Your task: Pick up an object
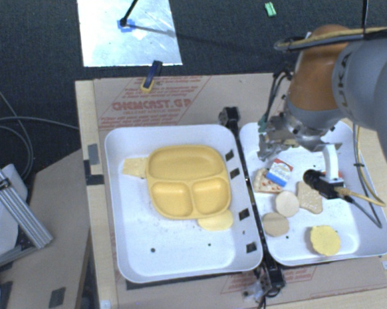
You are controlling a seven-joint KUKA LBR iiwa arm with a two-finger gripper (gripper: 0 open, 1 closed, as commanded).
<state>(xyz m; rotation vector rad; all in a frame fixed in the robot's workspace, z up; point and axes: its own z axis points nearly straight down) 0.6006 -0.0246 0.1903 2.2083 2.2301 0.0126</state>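
My gripper (271, 148) hangs low over the back left part of the right bin (367, 237), under the grey arm with its orange band. Just in front of it lies a small blue, white and red packet (279, 173), partly resting on a reddish pizza-like slice (265, 184). Nearer the front lie two round beige biscuits (287, 204) (276, 225), a pale toast-shaped piece (310, 200) and a yellow disc (325, 240). Nothing is seen held in the gripper.
The left bin (141, 254) holds a yellow divided tray (187, 181), a pale yellow slice (134, 167) at its left and a yellow disc (217, 221) tucked under its front edge. A black-clipped divider (238, 173) separates the bins.
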